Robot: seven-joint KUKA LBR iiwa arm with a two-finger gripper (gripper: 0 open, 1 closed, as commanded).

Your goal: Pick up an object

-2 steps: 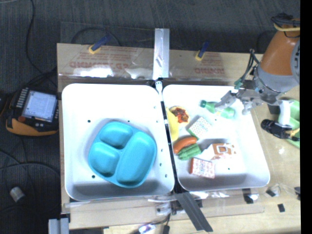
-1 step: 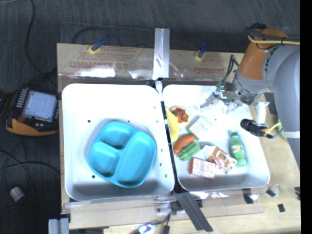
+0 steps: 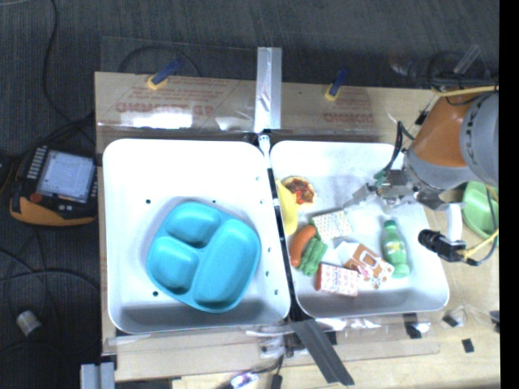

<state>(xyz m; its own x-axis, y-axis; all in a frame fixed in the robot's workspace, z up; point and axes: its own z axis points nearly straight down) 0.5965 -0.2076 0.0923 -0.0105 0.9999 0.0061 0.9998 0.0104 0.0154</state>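
Observation:
The right bin (image 3: 422,298) holds a cluster of small items. Among them are a green bottle (image 3: 394,246), an orange carrot (image 3: 301,242), a green vegetable (image 3: 315,257), a checkered white packet (image 3: 332,224) and a pink box (image 3: 336,279). An orange-and-white carton (image 3: 369,264) lies there too, and a yellow piece with a red patch (image 3: 297,190) sits near the bin's left wall. My gripper (image 3: 388,187) hangs low over the bin's upper right part, just above the green bottle and right of the packet. Nothing is visibly held in it.
The left bin (image 3: 130,168) carries a blue divided plate (image 3: 204,254). A light green object (image 3: 480,205) lies outside the right bin's right rim, beside the arm. A handheld device (image 3: 58,183) lies on the floor at left.

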